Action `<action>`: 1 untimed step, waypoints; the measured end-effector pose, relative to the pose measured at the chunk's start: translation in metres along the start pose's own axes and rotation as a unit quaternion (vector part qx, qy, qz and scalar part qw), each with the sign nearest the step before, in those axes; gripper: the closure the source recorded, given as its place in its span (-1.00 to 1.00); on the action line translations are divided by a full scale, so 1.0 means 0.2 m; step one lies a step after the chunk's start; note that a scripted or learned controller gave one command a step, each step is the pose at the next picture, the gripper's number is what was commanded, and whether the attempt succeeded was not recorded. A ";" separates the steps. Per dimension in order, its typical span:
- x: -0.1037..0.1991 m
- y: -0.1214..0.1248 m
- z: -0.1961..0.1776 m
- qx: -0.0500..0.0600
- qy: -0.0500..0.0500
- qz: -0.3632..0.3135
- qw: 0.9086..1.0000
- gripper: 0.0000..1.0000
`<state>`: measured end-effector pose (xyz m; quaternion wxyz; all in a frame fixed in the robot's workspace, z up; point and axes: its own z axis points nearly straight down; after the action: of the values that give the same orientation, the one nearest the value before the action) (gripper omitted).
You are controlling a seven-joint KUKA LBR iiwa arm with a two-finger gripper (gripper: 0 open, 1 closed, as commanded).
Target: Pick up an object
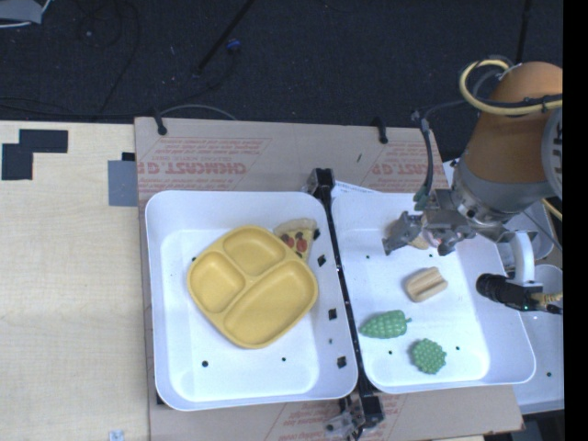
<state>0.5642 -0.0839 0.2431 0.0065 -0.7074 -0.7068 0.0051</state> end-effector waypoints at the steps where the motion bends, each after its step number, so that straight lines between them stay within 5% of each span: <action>1: 0.00 0.01 -0.03 -0.006 -0.001 -0.001 1.000 -1.00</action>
<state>0.5664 -0.0841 0.2497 0.0018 -0.7068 -0.7074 0.0012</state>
